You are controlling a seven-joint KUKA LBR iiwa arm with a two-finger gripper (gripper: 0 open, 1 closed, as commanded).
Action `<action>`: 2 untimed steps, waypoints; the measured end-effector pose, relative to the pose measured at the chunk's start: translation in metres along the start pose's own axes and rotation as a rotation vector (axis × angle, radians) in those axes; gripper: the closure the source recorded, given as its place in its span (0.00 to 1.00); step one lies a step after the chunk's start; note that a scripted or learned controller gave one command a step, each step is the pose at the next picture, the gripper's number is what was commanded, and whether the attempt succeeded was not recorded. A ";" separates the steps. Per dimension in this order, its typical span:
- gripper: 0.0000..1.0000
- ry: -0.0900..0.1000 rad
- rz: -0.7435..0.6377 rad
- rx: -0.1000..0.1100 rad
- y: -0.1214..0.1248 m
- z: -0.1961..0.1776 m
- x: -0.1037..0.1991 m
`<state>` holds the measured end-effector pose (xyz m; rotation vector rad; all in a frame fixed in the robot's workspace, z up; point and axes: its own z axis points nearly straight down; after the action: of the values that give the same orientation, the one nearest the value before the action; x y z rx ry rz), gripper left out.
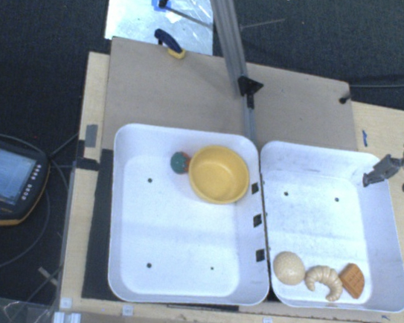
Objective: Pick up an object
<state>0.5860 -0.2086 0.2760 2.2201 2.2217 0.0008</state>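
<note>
The right bin (329,214) serves as landmark. Along its near edge lie three small food-shaped things in a row: a pale round bun (289,268), just beside it a curved, light tan croissant (325,281), and next to that an orange-brown waffle-like piece (353,280). The gripper (378,173) hangs over the bin's far right corner, well apart from them; whether its claw is wide or narrow, I cannot tell. Left of this bin, the other bin (172,258) holds a yellow bowl (219,174) with a small green-and-red ball (179,163) touching it.
</note>
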 end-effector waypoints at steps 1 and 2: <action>0.00 0.001 -0.001 0.004 -0.001 0.053 0.010; 0.00 0.001 0.000 0.004 -0.003 0.097 0.017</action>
<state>0.5832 -0.1912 0.1788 2.2225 2.2238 -0.0021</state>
